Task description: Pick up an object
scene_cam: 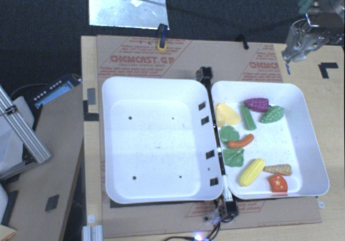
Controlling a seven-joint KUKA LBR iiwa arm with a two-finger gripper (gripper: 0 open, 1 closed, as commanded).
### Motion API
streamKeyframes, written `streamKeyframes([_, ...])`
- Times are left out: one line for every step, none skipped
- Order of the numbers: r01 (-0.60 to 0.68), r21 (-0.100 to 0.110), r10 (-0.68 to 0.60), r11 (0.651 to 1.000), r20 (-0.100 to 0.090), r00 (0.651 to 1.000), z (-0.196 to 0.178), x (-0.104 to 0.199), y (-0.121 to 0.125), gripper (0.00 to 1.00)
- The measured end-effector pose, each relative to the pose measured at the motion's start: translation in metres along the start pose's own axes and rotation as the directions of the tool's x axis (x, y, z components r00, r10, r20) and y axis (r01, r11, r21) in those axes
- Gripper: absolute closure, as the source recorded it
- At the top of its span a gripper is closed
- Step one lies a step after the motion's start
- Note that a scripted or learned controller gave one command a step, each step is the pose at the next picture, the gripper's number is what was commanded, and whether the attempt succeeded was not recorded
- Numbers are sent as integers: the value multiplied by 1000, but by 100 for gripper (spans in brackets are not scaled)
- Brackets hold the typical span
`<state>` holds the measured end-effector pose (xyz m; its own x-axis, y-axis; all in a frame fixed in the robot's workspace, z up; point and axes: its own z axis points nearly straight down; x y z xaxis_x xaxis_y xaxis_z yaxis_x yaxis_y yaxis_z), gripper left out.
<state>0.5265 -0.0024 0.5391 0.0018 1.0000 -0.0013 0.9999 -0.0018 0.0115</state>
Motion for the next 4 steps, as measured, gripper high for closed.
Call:
streamKeyframes([10,8,-10,1000,-3,1000,3,40,-42,100])
streamKeyframes([1,8,-1,1000,1,1000,6,12,47,100])
streamKeyframes([-1,7,1,1000,1,1000,6,-37,118,100])
streamKeyframes([1,16,-1,1000,-3,1000,54,-36,29,100])
